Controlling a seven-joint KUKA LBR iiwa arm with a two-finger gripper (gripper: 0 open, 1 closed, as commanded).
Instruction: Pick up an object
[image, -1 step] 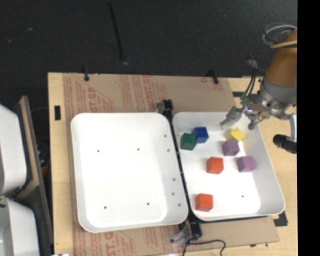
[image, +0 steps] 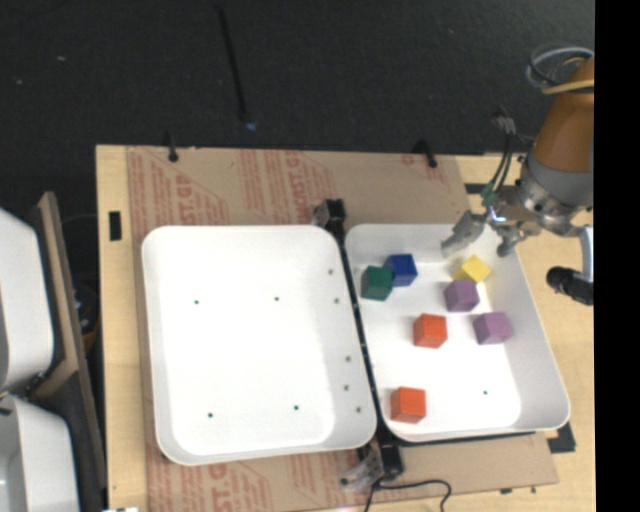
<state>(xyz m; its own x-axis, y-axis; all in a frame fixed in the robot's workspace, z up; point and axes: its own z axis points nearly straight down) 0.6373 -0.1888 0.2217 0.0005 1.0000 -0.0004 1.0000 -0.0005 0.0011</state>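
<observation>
Camera view: pincer (image: 483, 236) held spread open, nothing gripped.
It is poised just beyond the yellow block (image: 475, 268) in the right bin (image: 535, 345).

Fixed overhead camera, slanted down, both bins (image: 250, 240) seemingly fully framed
</observation>
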